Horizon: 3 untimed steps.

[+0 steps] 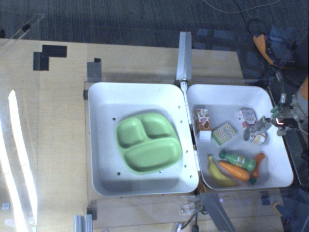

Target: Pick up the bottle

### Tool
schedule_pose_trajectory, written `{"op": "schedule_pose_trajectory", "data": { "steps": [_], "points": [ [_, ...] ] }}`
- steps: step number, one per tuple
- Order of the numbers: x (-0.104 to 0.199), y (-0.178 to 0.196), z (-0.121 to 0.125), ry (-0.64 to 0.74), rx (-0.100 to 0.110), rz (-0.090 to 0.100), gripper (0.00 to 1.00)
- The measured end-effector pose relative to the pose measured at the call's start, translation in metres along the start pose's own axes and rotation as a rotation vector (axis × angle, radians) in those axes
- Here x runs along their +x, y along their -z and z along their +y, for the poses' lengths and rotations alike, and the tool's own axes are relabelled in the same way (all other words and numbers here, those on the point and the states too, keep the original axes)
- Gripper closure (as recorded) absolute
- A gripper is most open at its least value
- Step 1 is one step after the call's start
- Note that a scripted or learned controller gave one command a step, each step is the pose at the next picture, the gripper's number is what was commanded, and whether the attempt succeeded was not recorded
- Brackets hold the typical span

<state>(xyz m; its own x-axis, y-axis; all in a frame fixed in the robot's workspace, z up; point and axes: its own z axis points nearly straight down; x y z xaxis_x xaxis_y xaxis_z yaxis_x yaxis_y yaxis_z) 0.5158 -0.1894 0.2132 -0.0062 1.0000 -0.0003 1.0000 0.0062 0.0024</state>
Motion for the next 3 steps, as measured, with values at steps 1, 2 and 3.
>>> {"op": "schedule_pose_trajectory", "data": {
  "steps": [1,2,3],
  "points": [
    [0.08,-0.079,-0.027,0.284,-0.001,0.0,0.0],
    [0.04,-0.069,-0.027,0.673,-0.004,-0.002,0.0],
    [0.103,-0.097,-0.027,0.717,-0.003,0.0,0.0]
  ]
}}
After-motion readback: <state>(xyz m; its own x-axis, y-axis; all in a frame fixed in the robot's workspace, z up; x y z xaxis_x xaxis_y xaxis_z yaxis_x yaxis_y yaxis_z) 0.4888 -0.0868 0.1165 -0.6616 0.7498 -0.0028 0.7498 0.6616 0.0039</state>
